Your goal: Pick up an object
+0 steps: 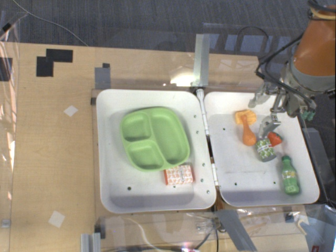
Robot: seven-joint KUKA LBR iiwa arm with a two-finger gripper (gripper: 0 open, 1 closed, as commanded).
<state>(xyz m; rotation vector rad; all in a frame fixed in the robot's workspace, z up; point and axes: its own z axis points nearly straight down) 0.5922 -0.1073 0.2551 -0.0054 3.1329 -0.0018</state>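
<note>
The right bin (231, 161) holds an orange carrot-shaped toy (247, 134), a yellow-orange piece (245, 116), a red strawberry-like toy (274, 138), a green patterned can (265, 150) lying on its side, and a small green bottle (289, 176). My gripper (269, 126) hangs over the upper right of this bin, just above the strawberry toy and the can and to the right of the carrot toy. Nothing shows as lifted off the bin floor.
In the left bin (110, 182) lie a green divided plate (155, 138) and a small red and white box (179, 175) by the plate's lower right corner. A metal post (201, 56) stands behind the seam between the bins. Cables (273, 51) loop near the arm.
</note>
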